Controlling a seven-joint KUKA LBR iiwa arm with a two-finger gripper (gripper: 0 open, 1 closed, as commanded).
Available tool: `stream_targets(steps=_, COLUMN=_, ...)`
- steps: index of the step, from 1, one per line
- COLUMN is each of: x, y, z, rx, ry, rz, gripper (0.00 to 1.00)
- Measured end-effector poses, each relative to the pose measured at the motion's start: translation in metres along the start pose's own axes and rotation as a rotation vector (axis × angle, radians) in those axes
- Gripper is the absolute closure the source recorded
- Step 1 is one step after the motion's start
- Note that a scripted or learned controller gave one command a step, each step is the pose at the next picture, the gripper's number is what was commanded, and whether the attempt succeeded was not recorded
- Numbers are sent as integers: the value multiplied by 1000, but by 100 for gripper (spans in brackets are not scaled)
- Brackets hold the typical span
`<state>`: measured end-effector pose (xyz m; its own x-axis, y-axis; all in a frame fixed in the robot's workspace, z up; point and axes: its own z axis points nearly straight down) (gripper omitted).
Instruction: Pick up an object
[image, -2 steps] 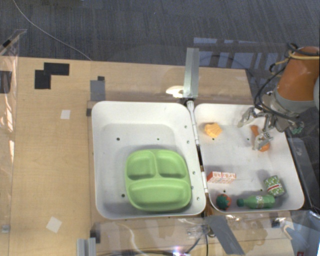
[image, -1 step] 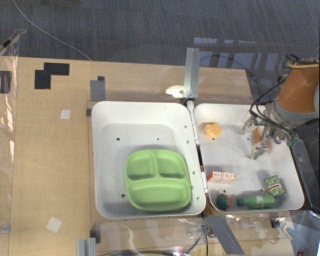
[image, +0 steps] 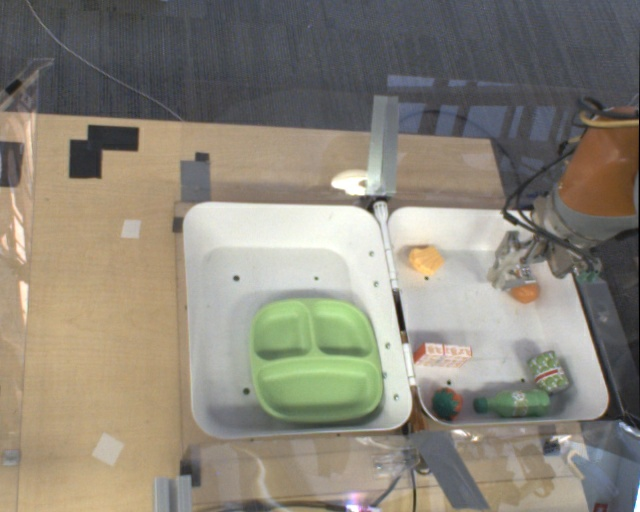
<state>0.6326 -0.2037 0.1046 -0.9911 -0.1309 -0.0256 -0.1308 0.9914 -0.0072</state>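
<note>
Here, jaws (image: 515, 272) just above an orange object (image: 525, 292), right bin (image: 480, 232).

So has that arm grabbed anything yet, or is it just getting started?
Nothing looks picked up yet. The gripper is low in the right bin, right beside a small orange object, which seems to lie on the bin floor. That looks like its target. Left to do: close on it and lift. The yellow-orange piece, green bottle and green tray lie untouched.

Legible text: none | red-white carton (image: 443, 353): print too small to read | green bottle (image: 513, 402): label unreadable
</note>
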Motion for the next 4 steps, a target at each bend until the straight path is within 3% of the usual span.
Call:
stream_targets(steps=1, x=-9, y=62, z=1, rx=-4, ry=18, rz=439, gripper=100)
stream_targets(steps=2, x=-27, y=164, z=-89, rx=-8, ry=7, rz=403, gripper=100)
stream_targets(steps=3, x=18, y=218, z=-109, rx=-7, ry=16, rz=169, gripper=100)
stream_targets(steps=4, x=61, y=225, z=-140, rx=-12, ry=14, rz=-496, gripper=100)
